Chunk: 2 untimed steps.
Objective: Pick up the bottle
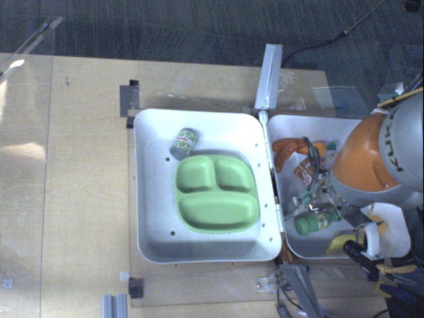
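A small green bottle (310,224) lies on its side near the front of the right bin (291,244). My gripper (314,201) hangs just above and slightly behind it, low in the bin, among cluttered items. The grey arm with its orange band (364,161) reaches in from the right and hides much of that bin. I cannot make out whether the gripper touches the bottle.
A yellow banana (340,243) lies right of the bottle, and orange items (291,148) and a brown packet (303,171) sit at the back of the right bin. The left bin (149,177) holds a green divided plate (216,192) and a small green-labelled can (185,142).
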Motion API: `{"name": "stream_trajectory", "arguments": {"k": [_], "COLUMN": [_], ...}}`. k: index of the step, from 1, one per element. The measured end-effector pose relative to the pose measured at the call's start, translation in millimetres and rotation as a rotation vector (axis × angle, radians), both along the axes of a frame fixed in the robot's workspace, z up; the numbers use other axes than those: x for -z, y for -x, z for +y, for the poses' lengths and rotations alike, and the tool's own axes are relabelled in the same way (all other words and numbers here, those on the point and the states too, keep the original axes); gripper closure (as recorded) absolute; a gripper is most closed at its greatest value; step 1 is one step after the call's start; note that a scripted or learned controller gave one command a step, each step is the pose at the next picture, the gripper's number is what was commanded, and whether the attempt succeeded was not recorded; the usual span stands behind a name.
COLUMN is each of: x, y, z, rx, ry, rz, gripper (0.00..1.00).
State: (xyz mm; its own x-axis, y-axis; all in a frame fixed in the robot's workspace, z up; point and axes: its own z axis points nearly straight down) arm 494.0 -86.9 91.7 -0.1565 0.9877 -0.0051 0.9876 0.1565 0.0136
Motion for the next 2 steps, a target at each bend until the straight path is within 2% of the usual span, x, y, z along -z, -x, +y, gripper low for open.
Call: {"name": "stream_trajectory", "arguments": {"k": [1,2], "x": [-12.7,-133.3], "y": [-4.3,-8.3], "z": [-0.6,-10.6], "rx": [-0.003,-0.066], "ry": [0.004,-0.001], "rz": [-0.014,0.006], "gripper": [1.0,1.0]}}
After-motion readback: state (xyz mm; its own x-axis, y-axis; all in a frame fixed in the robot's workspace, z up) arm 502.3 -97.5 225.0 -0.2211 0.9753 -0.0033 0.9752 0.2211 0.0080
